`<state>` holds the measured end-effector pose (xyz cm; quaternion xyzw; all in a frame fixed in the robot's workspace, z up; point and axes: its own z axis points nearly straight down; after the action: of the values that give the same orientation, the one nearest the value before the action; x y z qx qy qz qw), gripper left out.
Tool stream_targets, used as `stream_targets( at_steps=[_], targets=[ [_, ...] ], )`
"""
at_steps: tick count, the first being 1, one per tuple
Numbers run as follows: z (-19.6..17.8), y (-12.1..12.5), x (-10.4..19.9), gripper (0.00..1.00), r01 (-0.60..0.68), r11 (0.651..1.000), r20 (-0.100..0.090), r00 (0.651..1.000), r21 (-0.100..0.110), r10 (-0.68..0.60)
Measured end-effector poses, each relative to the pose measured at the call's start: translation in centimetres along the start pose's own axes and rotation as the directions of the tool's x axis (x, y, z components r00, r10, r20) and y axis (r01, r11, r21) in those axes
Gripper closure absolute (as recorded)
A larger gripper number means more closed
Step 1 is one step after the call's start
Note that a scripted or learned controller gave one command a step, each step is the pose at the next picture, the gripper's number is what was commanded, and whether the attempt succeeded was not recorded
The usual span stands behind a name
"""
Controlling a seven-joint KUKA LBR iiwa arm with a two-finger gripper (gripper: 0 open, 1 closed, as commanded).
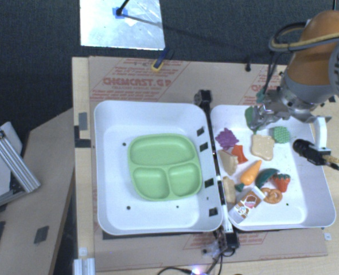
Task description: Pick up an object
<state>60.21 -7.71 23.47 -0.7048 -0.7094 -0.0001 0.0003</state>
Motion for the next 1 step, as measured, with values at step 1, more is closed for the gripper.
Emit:
stream_targets(
  at_steps=[1],
  targets=[
    [1.93,-4.42,3.63,1.00,0.001,1.000,-0.001,1.000,0.004,-0.001]
  ],
)
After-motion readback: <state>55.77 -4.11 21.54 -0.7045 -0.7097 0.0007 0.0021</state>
